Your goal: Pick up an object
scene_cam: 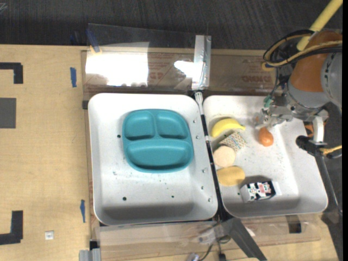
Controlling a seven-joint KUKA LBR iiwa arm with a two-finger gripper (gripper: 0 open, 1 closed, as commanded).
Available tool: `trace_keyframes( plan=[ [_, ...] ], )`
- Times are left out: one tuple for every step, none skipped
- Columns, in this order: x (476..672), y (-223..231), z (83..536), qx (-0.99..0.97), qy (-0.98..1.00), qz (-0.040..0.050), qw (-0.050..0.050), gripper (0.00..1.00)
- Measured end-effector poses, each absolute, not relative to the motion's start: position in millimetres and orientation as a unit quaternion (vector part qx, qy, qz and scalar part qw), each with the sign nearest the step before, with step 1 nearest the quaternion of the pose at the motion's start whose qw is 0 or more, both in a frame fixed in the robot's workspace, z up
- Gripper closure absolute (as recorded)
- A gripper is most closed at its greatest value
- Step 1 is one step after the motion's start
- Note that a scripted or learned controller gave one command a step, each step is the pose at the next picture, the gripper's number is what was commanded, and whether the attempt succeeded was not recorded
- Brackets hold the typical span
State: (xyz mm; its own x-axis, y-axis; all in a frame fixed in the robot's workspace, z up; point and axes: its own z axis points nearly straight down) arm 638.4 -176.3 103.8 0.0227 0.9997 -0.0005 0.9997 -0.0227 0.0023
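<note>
My gripper (269, 118) hangs over the back of the right bin (304, 200), at the end of the grey arm with its orange band (309, 72). A small orange object (266, 137) lies just below it, close to or touching its tip; I cannot tell which. Along the bin's left side sit a yellow banana-shaped toy (225, 126), a speckled patterned piece (235, 141), a pale round object (224, 156) and a yellow lumpy object (231, 175). A black and white printed box (258, 190) rests near the front wall.
The left bin (103, 194) holds a teal divided plate (157, 140). A clear plastic sheet (141, 64) and a metal upright (201, 61) stand behind the bins. Cables (283, 48) loop beside the wrist. Brown bench (38, 162) stretches to the left.
</note>
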Motion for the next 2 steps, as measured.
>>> trace_keyframes(
  plan=[
    [638.6,-176,114,0.715,0.699,0.001,0.001,1.0],
    [598.1,-91,266,0.751,0.66,0.0034,0.002,1.0]
  ],
)
